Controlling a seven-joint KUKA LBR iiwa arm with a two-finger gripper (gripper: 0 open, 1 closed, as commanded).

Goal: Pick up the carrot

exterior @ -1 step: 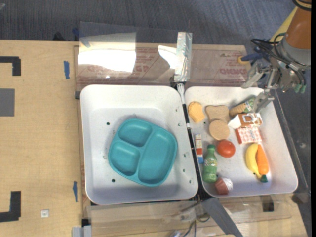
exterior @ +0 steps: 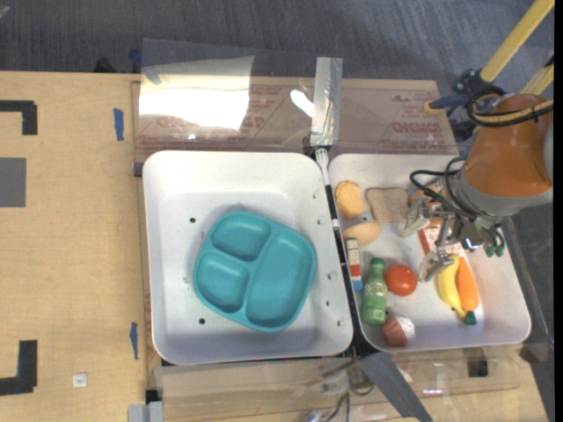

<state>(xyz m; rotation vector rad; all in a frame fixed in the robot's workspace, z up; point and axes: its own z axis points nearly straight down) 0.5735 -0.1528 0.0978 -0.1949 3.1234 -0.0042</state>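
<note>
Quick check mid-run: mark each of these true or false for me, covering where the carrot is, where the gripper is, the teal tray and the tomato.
1. The carrot lies in the right bin. True.
2. The carrot is on the teal tray. False: the tray sits in the left bin, with nothing on it.
3. The gripper is over the right bin. True.
4. The tomato lies in the left bin. False: it is in the right bin, beside the green bottle.

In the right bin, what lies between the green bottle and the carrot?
In the camera view, the red tomato and the yellow banana lie between the green bottle and the carrot. The banana lies right beside the carrot.
</note>
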